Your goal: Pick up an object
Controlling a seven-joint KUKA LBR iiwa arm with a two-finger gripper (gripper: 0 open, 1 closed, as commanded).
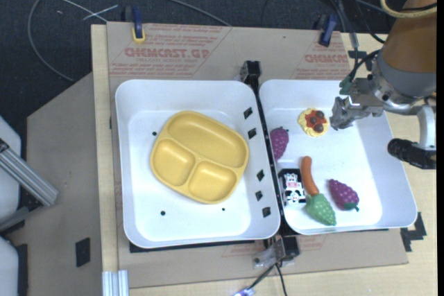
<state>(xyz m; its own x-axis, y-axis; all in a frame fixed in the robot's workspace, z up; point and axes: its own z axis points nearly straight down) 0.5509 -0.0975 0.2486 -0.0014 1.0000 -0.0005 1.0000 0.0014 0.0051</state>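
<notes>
- Red print reading "CHEMCAST GP" shows on the board [166, 52] above the left bin [132, 149], and again, partly cut off, above the right bin [388, 184].
- A yellow tray [200, 156] with three sections lies in the left bin.
- The gripper [341, 118] hangs at upper right, over the right bin; open or closed, I cannot tell.
- Just left of it lies a toy pizza [313, 121].
- Lower down: two grape bunches [278, 142] [343, 193], a carrot [316, 196] and a small black-and-white card [292, 188], print unreadable.
</notes>
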